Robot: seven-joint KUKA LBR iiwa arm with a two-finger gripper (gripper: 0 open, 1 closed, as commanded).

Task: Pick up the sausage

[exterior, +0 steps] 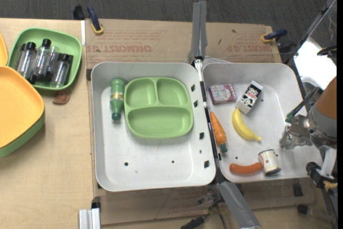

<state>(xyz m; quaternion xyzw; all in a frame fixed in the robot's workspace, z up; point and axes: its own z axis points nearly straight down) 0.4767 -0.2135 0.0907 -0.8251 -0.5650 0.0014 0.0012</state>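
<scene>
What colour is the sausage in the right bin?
Orange-red. The sausage lies near the right bin's front edge, clearest in the camera view.

Bins (107, 169) smooth glossy white plastic. Green divided plate (159, 107) matte plastic. Sausage (246, 168) shiny, smooth. Bench top (139, 43) matte brown cardboard, printed.

The right bin (289, 75) contains a sausage (246, 168) at its front edge, with a small can (269, 162) touching the sausage's right end. A banana (244, 126) lies at the centre, a carrot (217, 129) along the left wall, and a pink packet (222, 94) and a small carton (250, 97) at the rear. The pincer (292, 134) is positioned over the right wall, apart from the sausage. The left bin (144, 169) contains a green divided plate (158, 106) with a green bottle (117, 98) just beside its left edge.
</scene>
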